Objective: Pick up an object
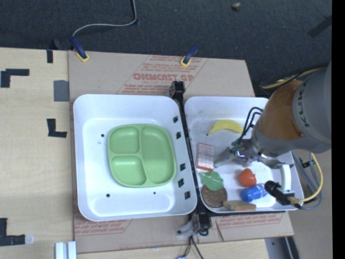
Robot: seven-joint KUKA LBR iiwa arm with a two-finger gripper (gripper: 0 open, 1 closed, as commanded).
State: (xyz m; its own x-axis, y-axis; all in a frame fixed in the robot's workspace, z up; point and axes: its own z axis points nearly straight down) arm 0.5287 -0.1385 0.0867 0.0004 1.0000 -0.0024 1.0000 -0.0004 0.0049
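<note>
Grey arm (294,117) over rt bin (259,102); jaws (225,156) nr red ball (247,176).

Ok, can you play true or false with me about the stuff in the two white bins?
1. The green plate lies in the left bin. True.
2. The banana lies on the green plate. False: it lies in the right bin, near its far side.
3. The red ball sits next to the blue thing. True.
4. The gripper hangs over the left bin. False: it is over the right bin, near the small packet.
5. The green leaf lies beside the brown round thing. True.
</note>
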